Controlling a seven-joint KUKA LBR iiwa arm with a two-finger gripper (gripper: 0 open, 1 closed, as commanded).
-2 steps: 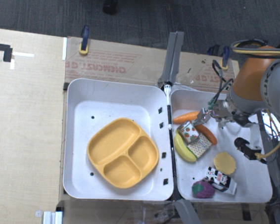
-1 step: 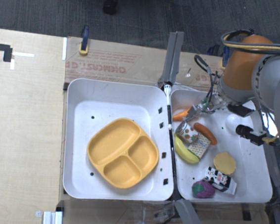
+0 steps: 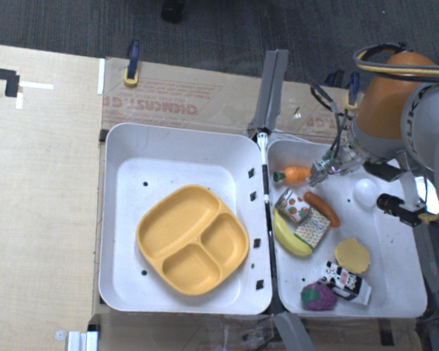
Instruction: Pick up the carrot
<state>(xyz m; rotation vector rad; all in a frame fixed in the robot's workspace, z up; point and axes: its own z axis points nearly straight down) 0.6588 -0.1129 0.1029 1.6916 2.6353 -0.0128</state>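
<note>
A small orange carrot [image 3: 295, 174] with a green top lies at the back left of the right bin [image 3: 394, 298], near the divider. My gripper [image 3: 322, 171] hangs just right of it, reaching down from the grey arm with the orange band. Its fingertips are close to the carrot's right end and nothing shows between them.
Below the carrot in the right bin lie a red sausage [image 3: 323, 208], a banana [image 3: 290, 237], a small printed packet [image 3: 302, 219], a round yellow biscuit [image 3: 352, 256], a black-and-white carton [image 3: 347, 282] and a purple item [image 3: 319, 296]. The left bin [image 3: 117, 222] holds a yellow divided plate [image 3: 192, 240].
</note>
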